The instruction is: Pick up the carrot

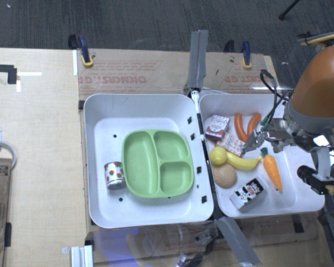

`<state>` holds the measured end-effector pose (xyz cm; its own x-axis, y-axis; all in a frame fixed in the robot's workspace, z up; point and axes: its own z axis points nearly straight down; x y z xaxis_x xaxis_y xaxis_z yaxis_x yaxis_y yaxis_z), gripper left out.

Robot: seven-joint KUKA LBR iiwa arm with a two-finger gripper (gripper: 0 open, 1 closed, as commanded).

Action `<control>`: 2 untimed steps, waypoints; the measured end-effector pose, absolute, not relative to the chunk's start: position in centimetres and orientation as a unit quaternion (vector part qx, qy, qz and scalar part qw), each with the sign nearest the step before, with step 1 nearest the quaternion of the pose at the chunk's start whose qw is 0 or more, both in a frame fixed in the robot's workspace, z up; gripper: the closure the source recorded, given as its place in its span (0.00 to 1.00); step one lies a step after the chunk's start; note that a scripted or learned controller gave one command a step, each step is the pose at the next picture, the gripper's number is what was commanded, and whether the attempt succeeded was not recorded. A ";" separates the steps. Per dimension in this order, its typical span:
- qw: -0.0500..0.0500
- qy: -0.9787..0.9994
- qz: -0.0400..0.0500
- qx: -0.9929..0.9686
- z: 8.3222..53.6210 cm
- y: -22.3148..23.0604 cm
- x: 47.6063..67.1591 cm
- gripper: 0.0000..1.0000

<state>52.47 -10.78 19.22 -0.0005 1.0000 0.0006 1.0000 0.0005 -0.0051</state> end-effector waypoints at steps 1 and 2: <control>0.001 -0.730 0.001 -0.684 9.1 -17.9 49.0 0.00; 0.002 -0.729 0.000 -0.684 9.9 -17.9 49.0 1.00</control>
